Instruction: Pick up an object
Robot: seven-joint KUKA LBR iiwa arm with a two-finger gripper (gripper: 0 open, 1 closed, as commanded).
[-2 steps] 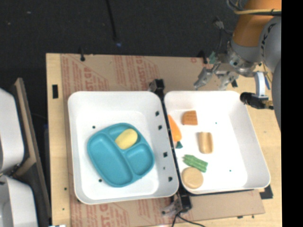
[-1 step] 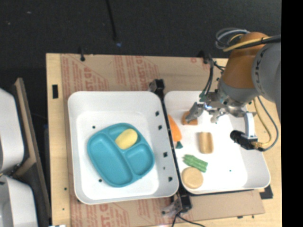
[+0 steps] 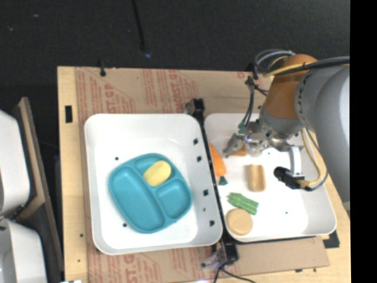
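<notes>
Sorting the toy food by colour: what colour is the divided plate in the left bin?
Light blue, a turquoise shade; the divided plate shows clearly in the camera view.

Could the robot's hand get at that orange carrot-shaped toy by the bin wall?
Probably yes: the hand hovers just beside the orange carrot-shaped toy, with nothing lying over it, though the bin's left wall crowds one side.

The left bin [image 3: 94,217] holds a divided plate [image 3: 141,202] with a rounded item [image 3: 157,173] in its rear compartment. The right bin [image 3: 315,220] holds a carrot [image 3: 218,161] against its left wall, a cylinder [image 3: 255,177] centrally, and a pod [image 3: 243,202] behind a disc [image 3: 240,221].
</notes>
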